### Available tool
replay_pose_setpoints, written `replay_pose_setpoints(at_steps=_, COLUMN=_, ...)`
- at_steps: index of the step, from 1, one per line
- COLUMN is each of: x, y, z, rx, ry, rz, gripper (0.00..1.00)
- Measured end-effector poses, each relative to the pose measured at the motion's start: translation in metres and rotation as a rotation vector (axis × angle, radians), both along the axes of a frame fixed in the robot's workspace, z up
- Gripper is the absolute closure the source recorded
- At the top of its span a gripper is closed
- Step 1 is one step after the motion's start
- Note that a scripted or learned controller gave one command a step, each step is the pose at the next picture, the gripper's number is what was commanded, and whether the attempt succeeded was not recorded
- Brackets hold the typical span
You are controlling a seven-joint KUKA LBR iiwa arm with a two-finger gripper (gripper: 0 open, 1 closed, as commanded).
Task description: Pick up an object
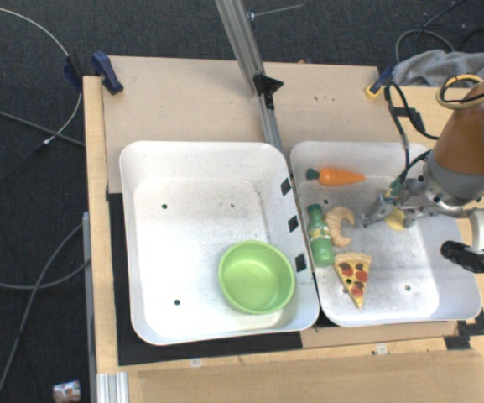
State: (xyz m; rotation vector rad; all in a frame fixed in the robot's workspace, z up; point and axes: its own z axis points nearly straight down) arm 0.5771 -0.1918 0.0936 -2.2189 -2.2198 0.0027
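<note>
Camera view, from above at a slant. A tan counter (200,99) stands on dark carpet crossed by loose cables; blue clamps grip its far corners, and a metal pole runs down from the top edge to the seam between the bins. Two shallow white bins lie side by side, their inner rims touching.

The left bin (191,191) holds a green bowl (257,276), upright near its front right corner; the rest of its floor is bare and gives open room.

The right bin (392,296) is crowded along its left side: a carrot (335,175) near the far rim, a green bottle (317,235) lying along the left wall, a pale croissant-shaped piece (340,221) just beside the bottle, and a pizza slice (354,275) nearer the front. The front right floor is bare.

The grey and orange arm (468,145) enters from the right. Its end effector (386,210) sits low over the middle of the right bin, just right of the croissant-shaped piece, with a small yellow object (398,220) beside it. Whether the fingers are spread or pinching cannot be told.
</note>
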Motion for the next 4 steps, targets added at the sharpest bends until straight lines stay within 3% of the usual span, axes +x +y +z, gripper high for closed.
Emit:
replay_pose_setpoints(at_steps=1, x=0.002, y=0.0, z=0.013, rx=-0.001, ry=-0.005, rz=0.0, gripper=1.0)
replay_pose_setpoints(at_steps=4, x=0.013, y=0.005, z=0.179, rx=-0.002, ry=-0.01, rz=0.0, gripper=1.0)
